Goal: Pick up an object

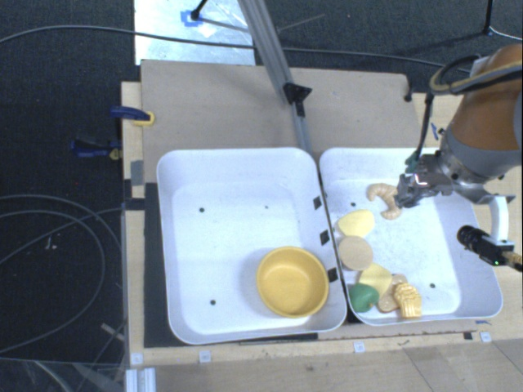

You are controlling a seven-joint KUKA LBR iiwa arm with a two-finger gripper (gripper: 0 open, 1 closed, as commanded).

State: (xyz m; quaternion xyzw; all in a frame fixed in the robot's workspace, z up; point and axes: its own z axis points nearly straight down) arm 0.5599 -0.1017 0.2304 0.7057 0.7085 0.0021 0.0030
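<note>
Gripper sits low in the right bin, near its back half, at the end of the grey arm that comes in from the right. We cannot tell how it is set; its tip is dark and blurred against the white floor.

Just beside it, on its left, we note a curved tan piece, touching or nearly touching the tip. We cannot say that it is held.

Nearer the front of the same bin, along the wall shared with the other bin, we see a pale yellow piece, a round tan disc below it, then a green piece, another pale yellow piece and an orange-yellow ridged item, all clustered and well apart from the gripper.

Left bin holds a yellow bowl, upright, near its front right corner.

We find no legible writing or labels anywhere.
</note>
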